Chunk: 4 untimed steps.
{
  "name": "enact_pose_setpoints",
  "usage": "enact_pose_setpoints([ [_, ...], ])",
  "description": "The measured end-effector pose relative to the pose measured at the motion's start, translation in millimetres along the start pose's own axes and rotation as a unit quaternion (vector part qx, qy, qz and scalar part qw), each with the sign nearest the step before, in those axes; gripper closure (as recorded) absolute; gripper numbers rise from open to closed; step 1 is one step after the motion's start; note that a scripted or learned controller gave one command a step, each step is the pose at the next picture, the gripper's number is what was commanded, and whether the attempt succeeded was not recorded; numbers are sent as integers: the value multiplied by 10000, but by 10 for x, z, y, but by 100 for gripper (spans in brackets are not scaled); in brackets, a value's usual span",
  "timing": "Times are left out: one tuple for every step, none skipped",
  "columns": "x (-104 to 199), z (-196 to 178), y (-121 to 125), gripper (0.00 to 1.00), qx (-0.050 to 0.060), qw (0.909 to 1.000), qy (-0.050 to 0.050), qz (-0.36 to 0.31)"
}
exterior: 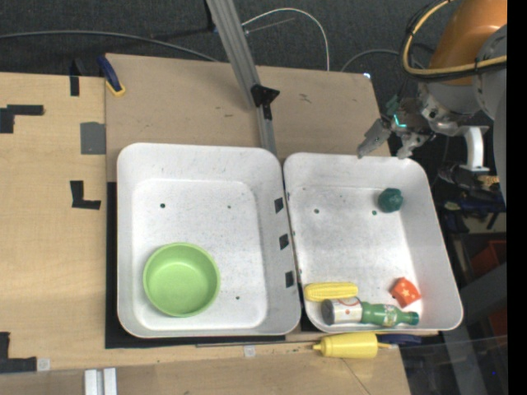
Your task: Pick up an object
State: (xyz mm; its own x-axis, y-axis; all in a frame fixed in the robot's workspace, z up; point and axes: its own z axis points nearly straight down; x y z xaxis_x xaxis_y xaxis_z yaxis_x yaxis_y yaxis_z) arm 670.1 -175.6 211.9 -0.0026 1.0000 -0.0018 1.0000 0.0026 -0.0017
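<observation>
Hovering past the far right corner of the right bin (428, 220), the tool (385, 141) hangs from the grey arm (461, 81) with its two fingers spread apart and nothing between them; one fingertip (365, 148) points down toward the bin's far rim. Several things that could be picked lie in that right bin. A small dark green ball (390, 199) sits alone near the far right part of the floor, closest to the tool and well apart from everything else. Along the near wall lie a yellow corn cob (331, 290), just beyond it a green bottle (370, 313) on its side with a white and red label and a pale cap end toward the left, and a small red-orange block (404, 291) near the right wall, just above the bottle's neck. A yellow object (349, 346) rests outside the bin on the surface (181, 97), just beside the near rim. The left bin (132, 220) holds a light green bowl (181, 279), upright in its near left corner. Bare white floor spreads across the middle and far left of the right bin, and across most of the left bin. A grey metal pole (239, 48) slants down to where the two bins meet.
</observation>
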Motion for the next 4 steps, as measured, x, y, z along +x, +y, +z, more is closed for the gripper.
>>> enact_pose_setpoints([
  [6,440,29,0,14,10000,3,-2],
  [-8,835,98,0,20,10000,3,16],
  [-21,974,89,0,61,10000,6,18],
  [-18,914,78,100,79,10000,-1,14],
])
